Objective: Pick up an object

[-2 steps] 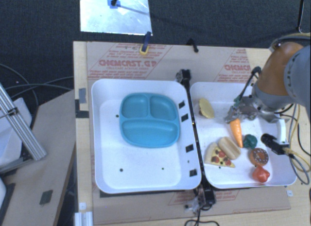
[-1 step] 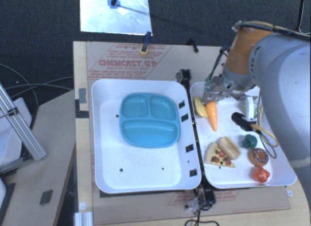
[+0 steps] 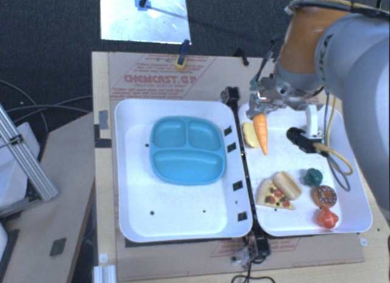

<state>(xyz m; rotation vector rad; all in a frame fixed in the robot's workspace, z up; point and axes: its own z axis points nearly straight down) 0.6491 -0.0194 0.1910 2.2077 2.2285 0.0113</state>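
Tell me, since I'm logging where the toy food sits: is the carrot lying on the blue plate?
No, the carrot lies in the right bin beside a yellow piece, while the blue plate sits in the left bin.

Lighting's pretty even and bright, soft shadows only. The shiny sheet (image 3: 145, 6) up top glares white, and the arm (image 3: 350, 44) looks blurry up close. Slightly grainy overall.
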